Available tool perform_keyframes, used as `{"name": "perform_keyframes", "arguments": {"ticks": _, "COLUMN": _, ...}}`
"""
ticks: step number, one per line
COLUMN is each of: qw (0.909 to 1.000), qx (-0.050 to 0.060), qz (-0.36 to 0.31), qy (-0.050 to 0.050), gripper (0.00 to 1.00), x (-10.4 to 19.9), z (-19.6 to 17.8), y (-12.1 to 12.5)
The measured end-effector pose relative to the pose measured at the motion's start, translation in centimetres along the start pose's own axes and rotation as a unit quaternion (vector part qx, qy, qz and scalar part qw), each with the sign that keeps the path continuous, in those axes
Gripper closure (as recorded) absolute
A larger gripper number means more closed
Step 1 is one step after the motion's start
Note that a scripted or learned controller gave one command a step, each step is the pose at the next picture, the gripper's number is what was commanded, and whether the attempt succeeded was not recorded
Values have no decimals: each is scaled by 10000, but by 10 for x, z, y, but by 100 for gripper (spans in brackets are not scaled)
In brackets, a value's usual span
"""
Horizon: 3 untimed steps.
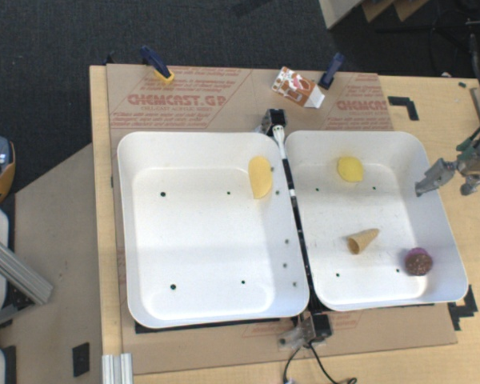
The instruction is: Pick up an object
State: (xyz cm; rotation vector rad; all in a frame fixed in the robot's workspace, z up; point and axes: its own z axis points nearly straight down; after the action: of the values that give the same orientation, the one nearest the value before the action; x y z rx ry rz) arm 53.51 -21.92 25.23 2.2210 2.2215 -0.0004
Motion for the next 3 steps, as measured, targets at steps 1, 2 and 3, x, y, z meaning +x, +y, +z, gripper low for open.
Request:
{"name": "perform_keyframes", "arguments": {"ticks": 1, "qw": 10000, "qx": 40, "qz": -44, "qy": 32, "gripper": 0, "x": 93, "z": 115, "y": 30}}
{"name": "perform_keyframes", "arguments": {"ticks": 2, "qw": 10000, "qx": 30, "qz": 8, "qy": 12, "gripper": 0, "x": 105, "z": 170, "y": -19}}
{"name": "perform_keyframes", "arguments": {"ticks": 3, "qw": 10000, "qx": -32, "qz": -21, "qy": -5, "gripper": 0, "x": 118, "z": 167, "y": 48}}
